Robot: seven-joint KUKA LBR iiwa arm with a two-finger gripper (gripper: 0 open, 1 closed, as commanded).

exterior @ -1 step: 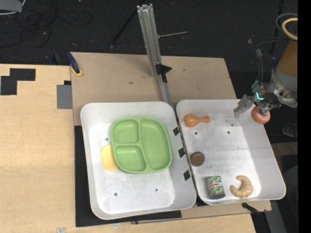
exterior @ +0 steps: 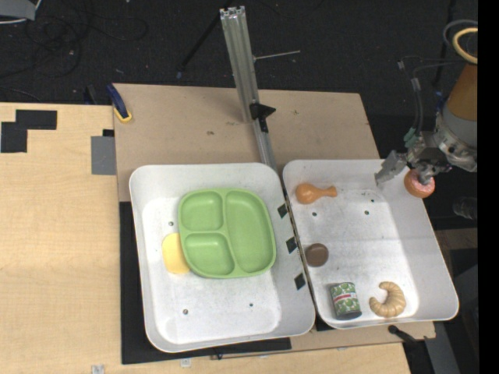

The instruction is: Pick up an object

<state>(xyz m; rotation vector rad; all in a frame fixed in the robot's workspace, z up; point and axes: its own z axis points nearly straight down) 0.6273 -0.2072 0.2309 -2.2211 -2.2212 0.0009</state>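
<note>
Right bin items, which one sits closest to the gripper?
The orange drumstick-shaped toy, lying at the far end of the right bin, is closest to the gripper. The brown disc, green can and croissant lie further away.

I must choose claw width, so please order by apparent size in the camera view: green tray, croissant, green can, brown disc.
1. green tray, clearly largest.
2. croissant and green can: they look alike, so I do not rank them.
3. brown disc, smallest.
</note>
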